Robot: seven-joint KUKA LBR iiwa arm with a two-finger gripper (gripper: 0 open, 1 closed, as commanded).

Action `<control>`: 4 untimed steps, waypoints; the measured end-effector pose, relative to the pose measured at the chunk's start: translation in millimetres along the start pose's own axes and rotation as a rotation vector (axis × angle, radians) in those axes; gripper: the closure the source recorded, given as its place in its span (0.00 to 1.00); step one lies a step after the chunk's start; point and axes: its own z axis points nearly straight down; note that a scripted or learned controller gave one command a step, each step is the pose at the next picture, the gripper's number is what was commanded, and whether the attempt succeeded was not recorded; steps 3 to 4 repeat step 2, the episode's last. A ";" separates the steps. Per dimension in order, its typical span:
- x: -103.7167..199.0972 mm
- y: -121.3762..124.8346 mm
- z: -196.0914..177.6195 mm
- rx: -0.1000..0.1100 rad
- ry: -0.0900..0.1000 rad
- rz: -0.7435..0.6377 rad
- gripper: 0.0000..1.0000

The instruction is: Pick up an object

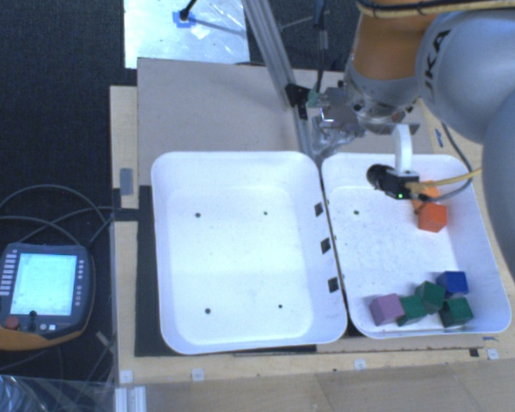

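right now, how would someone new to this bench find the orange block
Take the white bin on the view's right. The orange block sits alone by its far right wall, well apart from the pink, green and blue blocks clustered at the near edge.

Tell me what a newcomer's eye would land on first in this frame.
The grey arm with its orange band looms at the upper right, its gripper hanging above the far left corner of the right bin. In that bin a lone orange block sits near the far right side, while a pink block, green blocks and a blue block huddle in the near right corner.
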 end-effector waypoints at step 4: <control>48.1 -14.0 23.6 -0.001 -0.001 0.007 0.00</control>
